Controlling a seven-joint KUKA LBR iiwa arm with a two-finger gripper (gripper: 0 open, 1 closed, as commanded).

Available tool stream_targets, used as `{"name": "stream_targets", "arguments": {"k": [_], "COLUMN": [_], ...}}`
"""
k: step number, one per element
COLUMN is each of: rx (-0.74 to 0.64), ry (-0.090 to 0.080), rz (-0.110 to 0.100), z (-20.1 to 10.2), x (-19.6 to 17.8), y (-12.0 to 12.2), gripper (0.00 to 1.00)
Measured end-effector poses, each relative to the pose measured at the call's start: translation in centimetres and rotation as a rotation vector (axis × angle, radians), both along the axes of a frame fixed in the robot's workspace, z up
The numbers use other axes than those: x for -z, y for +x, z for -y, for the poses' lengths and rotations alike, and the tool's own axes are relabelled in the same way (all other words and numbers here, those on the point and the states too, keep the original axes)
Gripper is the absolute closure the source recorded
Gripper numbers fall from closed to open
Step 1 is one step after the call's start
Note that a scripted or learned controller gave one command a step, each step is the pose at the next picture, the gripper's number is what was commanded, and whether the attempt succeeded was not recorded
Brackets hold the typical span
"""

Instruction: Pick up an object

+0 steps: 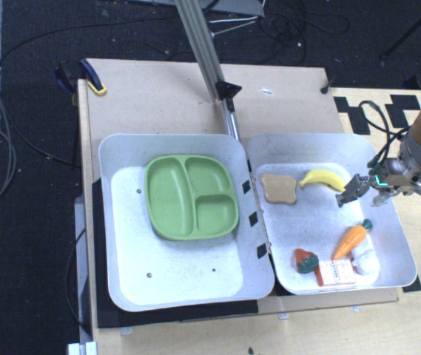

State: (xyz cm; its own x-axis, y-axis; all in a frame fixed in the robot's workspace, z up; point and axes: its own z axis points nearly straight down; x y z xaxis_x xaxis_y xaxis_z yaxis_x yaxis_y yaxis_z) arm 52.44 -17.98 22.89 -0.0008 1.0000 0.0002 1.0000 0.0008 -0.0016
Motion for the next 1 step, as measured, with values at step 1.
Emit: {"name": "stream_targets", "arguments": {"k": [1], "rx": [0.000], "ry": [0.000], "rz": [0.001], "z": [0.00], "x": [-0.06], "y": [0.04], "gripper": [0.00]}}
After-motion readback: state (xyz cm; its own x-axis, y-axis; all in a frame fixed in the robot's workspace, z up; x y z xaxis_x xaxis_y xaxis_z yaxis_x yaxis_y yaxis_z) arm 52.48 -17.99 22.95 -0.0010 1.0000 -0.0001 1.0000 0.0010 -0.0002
